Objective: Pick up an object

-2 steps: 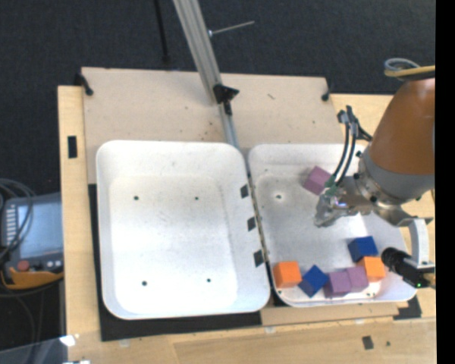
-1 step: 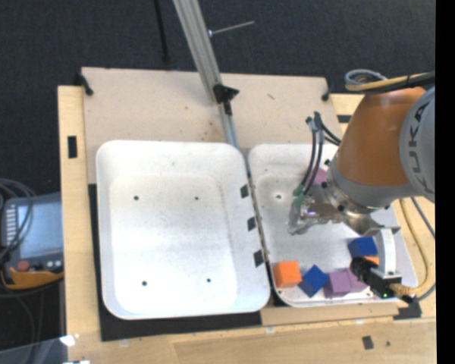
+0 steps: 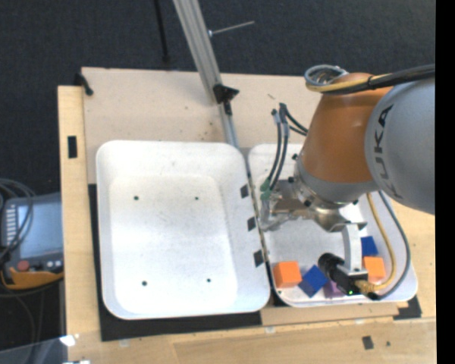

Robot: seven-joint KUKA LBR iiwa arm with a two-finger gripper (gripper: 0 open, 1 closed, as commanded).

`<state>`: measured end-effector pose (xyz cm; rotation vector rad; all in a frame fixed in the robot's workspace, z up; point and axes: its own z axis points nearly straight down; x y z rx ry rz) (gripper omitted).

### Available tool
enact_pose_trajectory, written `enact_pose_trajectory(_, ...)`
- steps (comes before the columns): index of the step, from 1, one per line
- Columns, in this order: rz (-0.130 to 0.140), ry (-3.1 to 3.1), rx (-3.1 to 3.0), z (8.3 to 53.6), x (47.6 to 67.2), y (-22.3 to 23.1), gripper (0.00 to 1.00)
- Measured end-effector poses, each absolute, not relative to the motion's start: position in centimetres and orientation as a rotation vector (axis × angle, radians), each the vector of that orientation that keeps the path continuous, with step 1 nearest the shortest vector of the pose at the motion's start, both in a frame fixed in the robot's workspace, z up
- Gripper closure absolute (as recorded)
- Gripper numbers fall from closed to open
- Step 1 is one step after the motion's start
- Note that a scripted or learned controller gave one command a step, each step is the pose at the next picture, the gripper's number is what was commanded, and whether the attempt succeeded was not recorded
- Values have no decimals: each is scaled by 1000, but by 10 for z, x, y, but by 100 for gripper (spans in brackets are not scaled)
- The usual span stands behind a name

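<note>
Hanging over the right bin, the gripper sits close to that bin's left wall; whether it is open or closed I cannot tell; an orange block and a blue block lie touching in the bin's lower-left corner.

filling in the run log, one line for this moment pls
arm over right bin | orange block beside blue block | grasp: cannot tell
</note>
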<state>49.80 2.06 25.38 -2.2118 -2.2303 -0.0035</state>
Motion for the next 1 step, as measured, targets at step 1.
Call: enact_pose_trajectory(1, -2, -2229, -2211, 247, 489, 79, 100)
